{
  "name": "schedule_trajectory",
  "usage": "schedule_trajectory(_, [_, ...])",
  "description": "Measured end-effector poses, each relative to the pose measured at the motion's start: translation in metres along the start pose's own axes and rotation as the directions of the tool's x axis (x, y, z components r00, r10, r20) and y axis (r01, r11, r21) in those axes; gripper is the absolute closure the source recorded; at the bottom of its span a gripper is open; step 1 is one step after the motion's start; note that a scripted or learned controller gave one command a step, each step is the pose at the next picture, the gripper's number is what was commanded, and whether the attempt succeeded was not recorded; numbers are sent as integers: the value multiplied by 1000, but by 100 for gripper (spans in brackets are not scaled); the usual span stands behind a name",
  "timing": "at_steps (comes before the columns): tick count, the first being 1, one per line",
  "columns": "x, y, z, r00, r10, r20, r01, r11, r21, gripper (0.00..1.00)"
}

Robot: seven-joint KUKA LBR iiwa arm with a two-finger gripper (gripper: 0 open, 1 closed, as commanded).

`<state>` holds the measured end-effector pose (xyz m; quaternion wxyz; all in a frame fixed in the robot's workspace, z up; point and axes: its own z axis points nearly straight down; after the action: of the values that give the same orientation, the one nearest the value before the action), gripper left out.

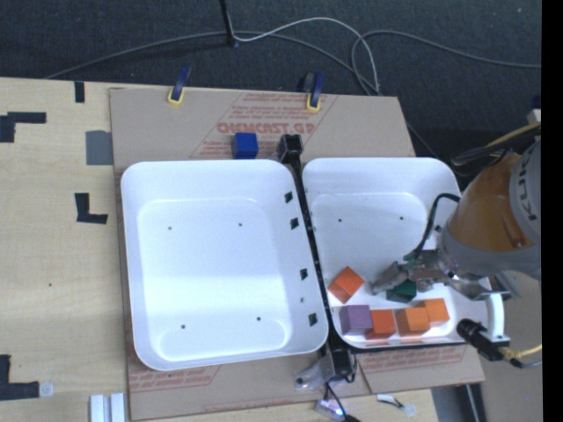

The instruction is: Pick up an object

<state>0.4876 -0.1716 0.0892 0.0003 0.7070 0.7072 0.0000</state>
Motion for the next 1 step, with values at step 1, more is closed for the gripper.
schedule_trajectory(1, [0,0,-10,1000,0,0,0,1000,0,100])
